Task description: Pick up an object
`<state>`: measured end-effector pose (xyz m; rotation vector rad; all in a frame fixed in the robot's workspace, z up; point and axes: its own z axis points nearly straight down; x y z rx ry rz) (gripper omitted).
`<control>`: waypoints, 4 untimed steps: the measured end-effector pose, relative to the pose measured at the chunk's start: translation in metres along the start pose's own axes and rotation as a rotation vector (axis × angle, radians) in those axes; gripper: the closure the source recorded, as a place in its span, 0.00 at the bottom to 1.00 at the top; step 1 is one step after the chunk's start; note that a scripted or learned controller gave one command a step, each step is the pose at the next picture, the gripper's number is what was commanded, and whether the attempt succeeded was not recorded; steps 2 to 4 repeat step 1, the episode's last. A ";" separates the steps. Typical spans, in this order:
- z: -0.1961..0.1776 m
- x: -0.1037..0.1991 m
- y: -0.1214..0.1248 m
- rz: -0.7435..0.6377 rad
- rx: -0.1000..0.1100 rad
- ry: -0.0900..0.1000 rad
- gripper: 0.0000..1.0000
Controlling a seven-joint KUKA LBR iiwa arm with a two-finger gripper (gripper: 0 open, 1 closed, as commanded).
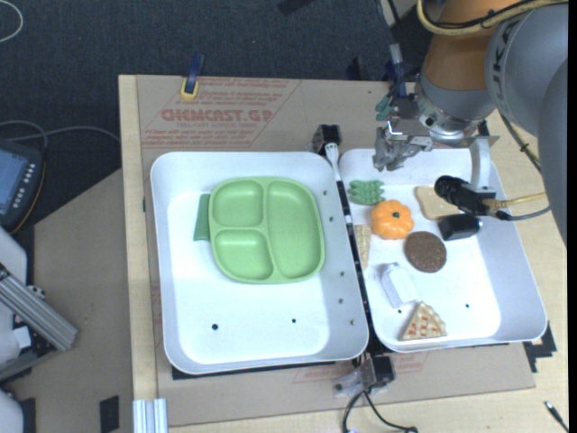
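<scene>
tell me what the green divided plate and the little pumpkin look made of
Green divided plate: likely matte plastic, judging by its uniform pale colour, soft moulded ridges and lack of glare. Pumpkin: probably toy plastic or foam, with flat orange and simple ribs; I can't tell which.

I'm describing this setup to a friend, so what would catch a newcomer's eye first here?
Probably the green plate with three compartments, alone in the left bin. Next the orange pumpkin among the toy foods in the right bin, near a brown cookie and a pizza slice. The gripper hangs over that bin's far edge.
</scene>
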<state>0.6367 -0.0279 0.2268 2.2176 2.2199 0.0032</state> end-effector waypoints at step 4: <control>0.012 -0.012 -0.002 0.003 0.007 0.000 1.00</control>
